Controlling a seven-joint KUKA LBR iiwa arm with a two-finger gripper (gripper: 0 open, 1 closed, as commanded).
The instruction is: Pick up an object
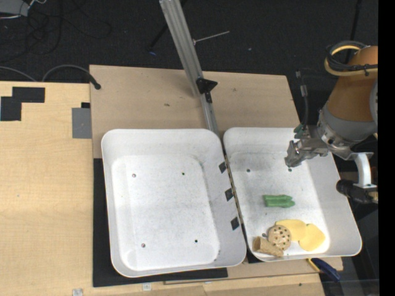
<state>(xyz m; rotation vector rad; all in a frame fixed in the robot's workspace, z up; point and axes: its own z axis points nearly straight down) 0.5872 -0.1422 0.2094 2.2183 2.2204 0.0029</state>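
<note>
Currently, two shallow white bins are seen side by side on the bench. Nothing is seen lying in the left bin (163, 202). In the right bin (271, 150), a green object (278, 200) lies near the middle, and a yellow piece (303, 234), a round dotted cookie (279, 235) and a small tan wedge (266, 246) are clustered at the near edge. The gripper (295, 155) is positioned above the bin's far part, well apart from them; nothing is seen between its fingers, and their spread cannot be told.

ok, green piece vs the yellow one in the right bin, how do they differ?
The green piece is small, elongated and lies alone mid-bin; the yellow one is broader, flatter and rounded, sitting near the front edge beside a brown dotted item. Both lie in the right bin, below the claw.
</note>
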